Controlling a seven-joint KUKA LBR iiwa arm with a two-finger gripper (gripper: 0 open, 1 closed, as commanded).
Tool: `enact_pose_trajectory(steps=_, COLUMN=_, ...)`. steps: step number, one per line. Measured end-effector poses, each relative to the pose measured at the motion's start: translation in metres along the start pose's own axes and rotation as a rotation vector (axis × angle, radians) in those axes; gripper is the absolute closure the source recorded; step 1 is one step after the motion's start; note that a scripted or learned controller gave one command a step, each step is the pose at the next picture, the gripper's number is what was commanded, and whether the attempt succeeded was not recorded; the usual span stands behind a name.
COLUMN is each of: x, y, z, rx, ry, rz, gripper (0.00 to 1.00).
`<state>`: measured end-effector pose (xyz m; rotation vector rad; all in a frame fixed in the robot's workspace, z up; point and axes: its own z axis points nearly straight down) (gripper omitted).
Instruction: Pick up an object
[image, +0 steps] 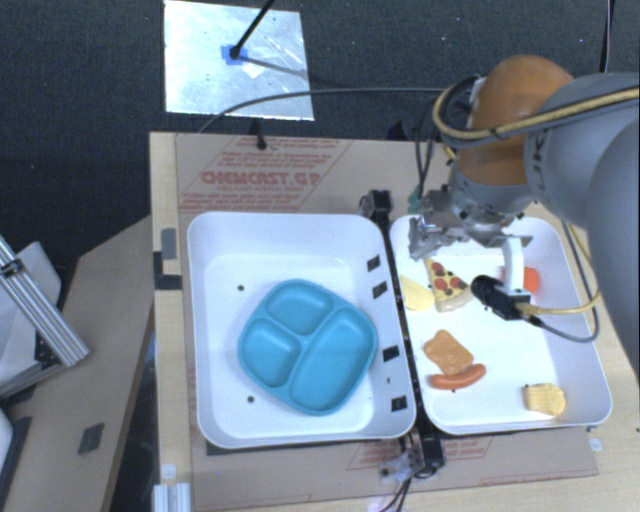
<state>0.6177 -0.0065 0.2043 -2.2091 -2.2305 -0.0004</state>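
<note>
My gripper (428, 240) hangs over the back left part of the right bin (592, 372), its metal tip just above a toy pizza slice (447, 283). A pale yellow wedge (415, 293) lies to the left of the pizza, close to the bin's left wall. An orange toast-like piece (447, 350) and a sausage (458, 378) sit nearer the front. In the front right corner rests a yellow crinkled piece (544, 399). A red and white item (520, 270) lies to the right of the gripper, partly hidden by the arm. Nothing is visibly held.
The left bin (203, 300) holds a blue divided plate (308, 345). A black plug (494, 294) with a yellow cable dangles from the arm over the right bin's middle. The big grey and orange arm (530, 120) covers that bin's back right.
</note>
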Motion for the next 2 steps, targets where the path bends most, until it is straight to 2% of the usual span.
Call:
enact_pose_trajectory(steps=1, x=0.049, y=-0.007, z=-0.007, rx=-0.002, ry=0.0, rz=0.0, gripper=1.0)
enact_pose_trajectory(steps=2, x=0.097, y=-0.024, z=-0.022, rx=-0.002, ry=0.0, rz=-0.001, gripper=1.0)
